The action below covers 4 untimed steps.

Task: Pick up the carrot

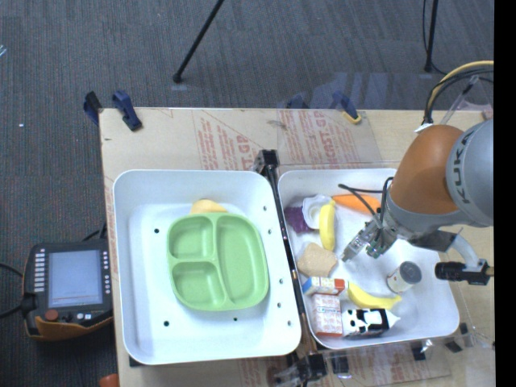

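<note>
A green divided plate (218, 262) lay in the left bin (133, 216). In the right bin (439, 317), the carrot (357, 202) rested near the far wall, untouched, beside a banana (327, 226). The claw (355, 251) hovered just short of it; whether open or closed, I could not tell. The pick was not yet made.

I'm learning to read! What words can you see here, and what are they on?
"KU", cut off at the picture's edge: on the grey arm.
Red print on the cardboard: upside down, too blurred to read.
Cartons in the right bin: print too small.
Pendant screen: unreadable.
</note>
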Each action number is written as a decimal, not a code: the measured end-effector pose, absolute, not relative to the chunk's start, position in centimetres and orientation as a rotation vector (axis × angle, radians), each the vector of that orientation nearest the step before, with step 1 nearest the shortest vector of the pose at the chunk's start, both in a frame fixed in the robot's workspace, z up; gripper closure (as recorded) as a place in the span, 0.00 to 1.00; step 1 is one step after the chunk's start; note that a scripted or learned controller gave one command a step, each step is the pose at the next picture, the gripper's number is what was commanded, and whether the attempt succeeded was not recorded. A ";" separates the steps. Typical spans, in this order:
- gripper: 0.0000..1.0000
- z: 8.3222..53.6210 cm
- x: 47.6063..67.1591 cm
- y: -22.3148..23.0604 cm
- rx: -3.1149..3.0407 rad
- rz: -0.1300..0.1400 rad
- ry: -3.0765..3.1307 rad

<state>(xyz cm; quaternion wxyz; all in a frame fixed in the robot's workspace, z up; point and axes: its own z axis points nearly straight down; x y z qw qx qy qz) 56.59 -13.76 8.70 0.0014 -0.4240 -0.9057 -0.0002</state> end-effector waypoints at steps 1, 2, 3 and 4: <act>1.00 23.4 55.3 -12.4 -0.774 -0.002 -3.052; 1.00 24.7 51.1 -6.3 -1.184 -0.001 -2.908; 1.00 25.5 51.1 -11.6 -0.820 0.000 -3.033; 1.00 8.7 47.7 -20.2 -0.438 -0.002 -3.112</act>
